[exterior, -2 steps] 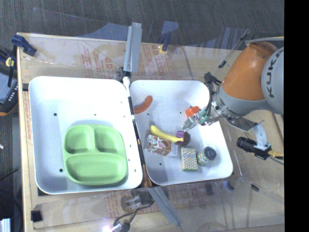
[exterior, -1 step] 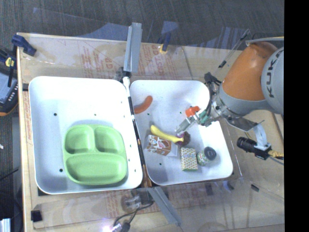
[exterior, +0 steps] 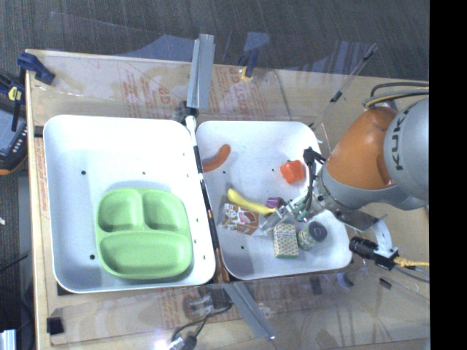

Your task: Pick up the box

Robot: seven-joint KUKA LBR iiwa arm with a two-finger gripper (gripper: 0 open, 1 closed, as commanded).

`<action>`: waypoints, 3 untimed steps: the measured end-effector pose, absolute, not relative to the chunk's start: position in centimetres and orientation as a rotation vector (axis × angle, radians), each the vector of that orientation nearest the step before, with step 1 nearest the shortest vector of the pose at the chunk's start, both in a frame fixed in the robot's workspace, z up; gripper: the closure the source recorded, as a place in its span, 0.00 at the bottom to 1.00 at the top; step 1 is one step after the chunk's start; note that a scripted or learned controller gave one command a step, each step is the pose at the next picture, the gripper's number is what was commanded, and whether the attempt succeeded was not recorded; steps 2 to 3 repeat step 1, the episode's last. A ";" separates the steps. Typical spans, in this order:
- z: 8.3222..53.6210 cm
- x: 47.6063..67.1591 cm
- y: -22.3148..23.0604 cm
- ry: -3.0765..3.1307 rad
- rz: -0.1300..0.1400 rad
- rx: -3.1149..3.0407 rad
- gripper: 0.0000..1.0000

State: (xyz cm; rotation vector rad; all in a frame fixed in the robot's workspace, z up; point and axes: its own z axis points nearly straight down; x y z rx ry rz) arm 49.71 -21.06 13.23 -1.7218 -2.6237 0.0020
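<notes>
While the arm leans in from the right, its gripper (exterior: 290,211) hovers low in the right bin (exterior: 248,268), just above the box (exterior: 286,240); honestly can't tell if it's grasping anything. That box sits near the bin's front edge, right beside a banana (exterior: 246,201).

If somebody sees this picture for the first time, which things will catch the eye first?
First the bright green divided plate, lying in the left bin. Next the arm's big orange band at the right, leaning over the right bin. Under it lies a small clutter: a yellow banana, an orange cup and a patterned box by the tool.
</notes>
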 end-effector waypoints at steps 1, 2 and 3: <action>9.6 48.1 -21.0 -2.665 -0.004 -1.679 0.00; 9.6 48.1 -21.0 -2.665 -0.004 -1.679 0.00; 9.6 48.1 -21.0 -2.665 -0.004 -1.679 0.00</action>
